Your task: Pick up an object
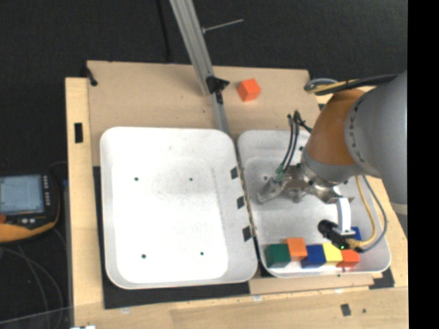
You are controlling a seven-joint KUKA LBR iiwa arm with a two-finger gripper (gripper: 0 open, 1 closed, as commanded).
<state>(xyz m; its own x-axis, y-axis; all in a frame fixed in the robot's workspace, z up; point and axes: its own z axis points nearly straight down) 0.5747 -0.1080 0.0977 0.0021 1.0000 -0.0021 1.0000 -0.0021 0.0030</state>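
Several small blocks lie in a row along the near wall of the right bin (264, 146): a green block (277, 254), an orange block (296, 247), a blue block (314, 255), a yellow block (332, 252) and a red block (349, 257). My gripper (271, 188) hangs low over the bin's left middle, well above the row in the picture and apart from every block. The grey arm with its orange band (333, 139) covers the bin's right part.
Another orange block (248, 90) sits outside the bins on the bench at the back. A metal rod (199, 43) slants down to the gap between the bins. The left bin (168, 204) lies beside the right one. A handheld screen (24, 197) rests off the bench at left.
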